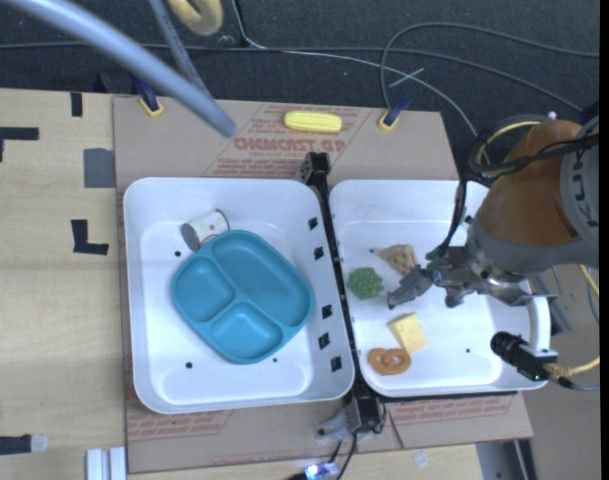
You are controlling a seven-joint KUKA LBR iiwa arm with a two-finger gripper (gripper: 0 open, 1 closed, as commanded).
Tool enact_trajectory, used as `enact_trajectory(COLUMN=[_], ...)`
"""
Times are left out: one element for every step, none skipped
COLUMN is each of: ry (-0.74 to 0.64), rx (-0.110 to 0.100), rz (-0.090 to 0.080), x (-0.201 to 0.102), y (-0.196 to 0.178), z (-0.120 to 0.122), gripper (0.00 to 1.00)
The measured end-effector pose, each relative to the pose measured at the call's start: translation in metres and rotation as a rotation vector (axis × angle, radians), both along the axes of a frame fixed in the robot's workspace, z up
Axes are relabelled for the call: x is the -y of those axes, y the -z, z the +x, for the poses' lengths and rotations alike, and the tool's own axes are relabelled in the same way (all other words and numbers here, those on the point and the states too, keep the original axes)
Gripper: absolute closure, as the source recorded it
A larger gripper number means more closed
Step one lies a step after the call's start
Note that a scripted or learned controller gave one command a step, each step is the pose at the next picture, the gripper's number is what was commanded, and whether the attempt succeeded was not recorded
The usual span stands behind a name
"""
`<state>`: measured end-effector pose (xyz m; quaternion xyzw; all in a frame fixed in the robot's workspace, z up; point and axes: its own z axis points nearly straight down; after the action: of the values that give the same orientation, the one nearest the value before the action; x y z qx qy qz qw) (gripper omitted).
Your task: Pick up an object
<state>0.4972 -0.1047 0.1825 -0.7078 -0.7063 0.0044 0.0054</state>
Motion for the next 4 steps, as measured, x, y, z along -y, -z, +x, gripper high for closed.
enact_trajectory(ry=[-0.003, -0.002, -0.003, -0.003], rx=[0.011, 0.007, 0.012, 0.015], rz=[-0.001, -0.001, -0.003, -0.003], x=[0.000, 0.005, 0.005, 0.005], y=[-0.005, 0.058, 0.100, 0.087], z=[0.003, 0.003, 0.002, 0.003], gripper=[0.00, 0.00, 0.00, 1.00])
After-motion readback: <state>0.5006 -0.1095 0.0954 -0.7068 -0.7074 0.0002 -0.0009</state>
